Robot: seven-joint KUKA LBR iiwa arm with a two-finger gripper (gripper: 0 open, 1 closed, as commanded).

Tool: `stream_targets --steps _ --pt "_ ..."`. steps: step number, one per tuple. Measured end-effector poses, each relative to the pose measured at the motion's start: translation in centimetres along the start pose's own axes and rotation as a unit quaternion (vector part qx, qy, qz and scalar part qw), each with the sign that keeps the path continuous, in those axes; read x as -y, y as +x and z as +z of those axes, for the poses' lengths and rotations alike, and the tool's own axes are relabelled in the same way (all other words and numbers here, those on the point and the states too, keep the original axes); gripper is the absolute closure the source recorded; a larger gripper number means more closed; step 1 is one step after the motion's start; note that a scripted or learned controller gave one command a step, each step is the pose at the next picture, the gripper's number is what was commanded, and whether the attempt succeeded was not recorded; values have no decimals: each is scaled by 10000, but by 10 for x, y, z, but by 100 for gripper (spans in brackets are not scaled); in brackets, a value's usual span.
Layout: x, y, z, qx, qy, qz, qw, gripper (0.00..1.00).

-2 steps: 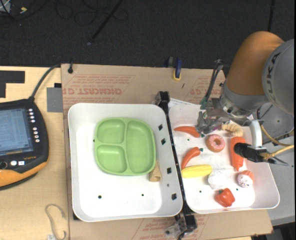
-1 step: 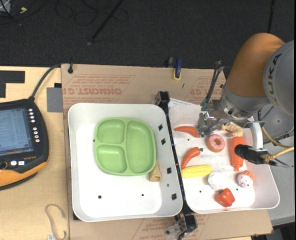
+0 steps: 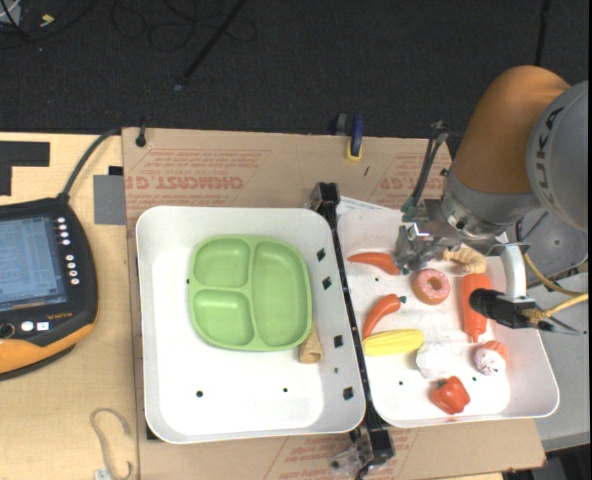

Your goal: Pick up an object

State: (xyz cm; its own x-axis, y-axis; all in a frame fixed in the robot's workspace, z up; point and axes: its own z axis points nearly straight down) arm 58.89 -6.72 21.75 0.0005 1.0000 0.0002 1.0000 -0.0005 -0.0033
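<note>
**Arm low over the toy-filled right bin**

A cardboard sheet (image 3: 236, 168) covers the bench under both white bins, with dark floor across the upper frame. A teach pendant (image 3: 26, 278) lies at left. The left bin (image 3: 166, 388) holds a green divided plate (image 3: 249, 293). The gripper (image 3: 413, 246) sits at the right bin's (image 3: 536, 393) upper edge, beside a pink doughnut (image 3: 433, 286) and red chilli (image 3: 374, 262); whether its pincer is spread cannot be told.

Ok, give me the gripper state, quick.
Gripper: cannot be told; low over the right bin, beside the pink donut.

Probably a robotics lab: teach pendant (image 3: 26, 283), cardboard-covered bench (image 3: 226, 173).
</note>
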Motion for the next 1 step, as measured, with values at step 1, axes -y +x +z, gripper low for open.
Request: stream_targets --steps 1 --pt "-1 0 -20 -2 -12 4 10000 100"
